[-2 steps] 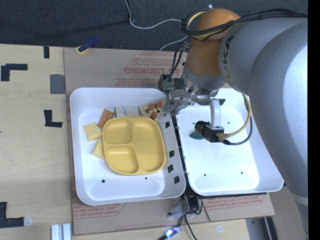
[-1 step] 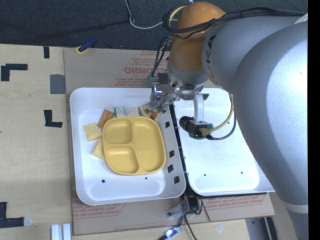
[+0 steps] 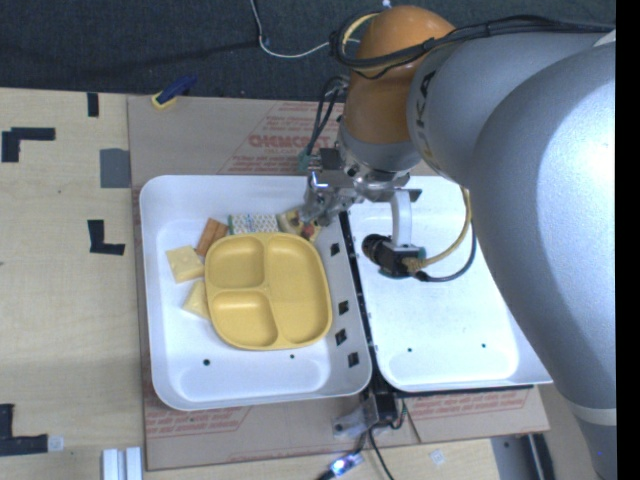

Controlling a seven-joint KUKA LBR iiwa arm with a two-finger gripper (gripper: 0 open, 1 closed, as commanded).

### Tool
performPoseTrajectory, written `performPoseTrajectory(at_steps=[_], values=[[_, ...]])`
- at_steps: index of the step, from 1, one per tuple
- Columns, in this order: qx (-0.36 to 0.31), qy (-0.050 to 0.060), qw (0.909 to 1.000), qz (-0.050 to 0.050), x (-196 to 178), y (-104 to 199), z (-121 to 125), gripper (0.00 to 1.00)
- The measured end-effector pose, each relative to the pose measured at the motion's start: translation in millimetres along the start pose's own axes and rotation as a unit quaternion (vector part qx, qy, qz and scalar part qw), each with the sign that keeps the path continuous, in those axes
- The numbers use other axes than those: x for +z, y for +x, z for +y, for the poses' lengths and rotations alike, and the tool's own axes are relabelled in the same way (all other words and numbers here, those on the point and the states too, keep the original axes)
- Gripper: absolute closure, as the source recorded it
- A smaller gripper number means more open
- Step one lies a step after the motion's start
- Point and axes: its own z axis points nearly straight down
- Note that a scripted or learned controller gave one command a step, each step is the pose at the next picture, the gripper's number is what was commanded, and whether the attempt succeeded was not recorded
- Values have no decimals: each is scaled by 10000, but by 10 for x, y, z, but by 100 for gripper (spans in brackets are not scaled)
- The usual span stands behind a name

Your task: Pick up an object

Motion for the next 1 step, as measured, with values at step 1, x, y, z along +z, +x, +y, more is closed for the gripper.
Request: performPoseTrajectory(at_steps=[1], values=[[-5, -4, 10000, 8, -185, -60, 21, 100]])
